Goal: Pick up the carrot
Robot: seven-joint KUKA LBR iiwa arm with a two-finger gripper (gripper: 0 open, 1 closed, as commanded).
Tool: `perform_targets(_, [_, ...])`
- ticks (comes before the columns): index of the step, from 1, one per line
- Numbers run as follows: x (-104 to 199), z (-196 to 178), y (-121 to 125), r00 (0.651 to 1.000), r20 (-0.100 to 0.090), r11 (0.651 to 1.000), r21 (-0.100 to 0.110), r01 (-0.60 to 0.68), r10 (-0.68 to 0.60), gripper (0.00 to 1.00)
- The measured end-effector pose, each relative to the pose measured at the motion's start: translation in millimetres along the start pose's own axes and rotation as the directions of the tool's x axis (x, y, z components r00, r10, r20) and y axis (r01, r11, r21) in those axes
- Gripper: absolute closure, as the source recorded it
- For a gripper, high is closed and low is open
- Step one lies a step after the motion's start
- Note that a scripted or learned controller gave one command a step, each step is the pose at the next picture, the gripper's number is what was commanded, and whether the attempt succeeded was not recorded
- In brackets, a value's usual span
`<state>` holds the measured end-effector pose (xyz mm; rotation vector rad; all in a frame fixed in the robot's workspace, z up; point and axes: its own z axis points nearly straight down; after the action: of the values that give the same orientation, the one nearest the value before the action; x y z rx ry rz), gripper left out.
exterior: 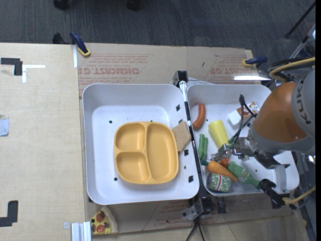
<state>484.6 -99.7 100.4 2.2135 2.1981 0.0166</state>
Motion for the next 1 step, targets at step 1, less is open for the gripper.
perform_targets(1, [7.2, -3.7, 65.7, 0.993, -0.004, 0.993, 0.011, -0.115, 0.115, 0.0])
